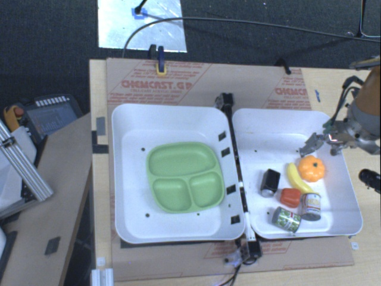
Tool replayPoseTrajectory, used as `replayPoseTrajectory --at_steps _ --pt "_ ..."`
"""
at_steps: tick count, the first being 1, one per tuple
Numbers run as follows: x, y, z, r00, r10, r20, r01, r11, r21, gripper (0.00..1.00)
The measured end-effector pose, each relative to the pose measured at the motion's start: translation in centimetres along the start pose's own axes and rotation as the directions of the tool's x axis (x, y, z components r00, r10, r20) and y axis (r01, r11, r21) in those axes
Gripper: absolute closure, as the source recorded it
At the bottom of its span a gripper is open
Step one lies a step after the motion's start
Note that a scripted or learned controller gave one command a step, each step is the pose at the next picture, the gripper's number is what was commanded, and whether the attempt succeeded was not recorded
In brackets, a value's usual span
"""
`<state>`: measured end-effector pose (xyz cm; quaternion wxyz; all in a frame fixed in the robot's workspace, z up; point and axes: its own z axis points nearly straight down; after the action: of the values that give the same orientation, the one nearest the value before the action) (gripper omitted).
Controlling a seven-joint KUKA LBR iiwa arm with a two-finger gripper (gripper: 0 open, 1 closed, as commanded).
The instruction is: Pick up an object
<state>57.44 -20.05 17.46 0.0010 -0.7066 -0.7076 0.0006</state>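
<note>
Over the right bin [256,130] our gripper [320,142] hangs with jaws spread wide and nothing between them, just above the orange pumpkin [312,168] beside the banana [297,178], seemingly lined up to descend

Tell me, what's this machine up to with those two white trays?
A robot arm reaches in from the right, its gripper hanging over the right bin, just above a small orange pumpkin. It holds nothing yet. Next to the pumpkin lie a banana, a black can, a red piece and two more cans. The left bin holds a green divided plate.
</note>
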Motion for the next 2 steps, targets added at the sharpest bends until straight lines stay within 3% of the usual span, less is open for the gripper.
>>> replayPoseTrajectory --at_steps 2 --pt "0.3 0.5 9.2 1.0 0.0 0.001 0.0 1.0 -0.002 0.0"
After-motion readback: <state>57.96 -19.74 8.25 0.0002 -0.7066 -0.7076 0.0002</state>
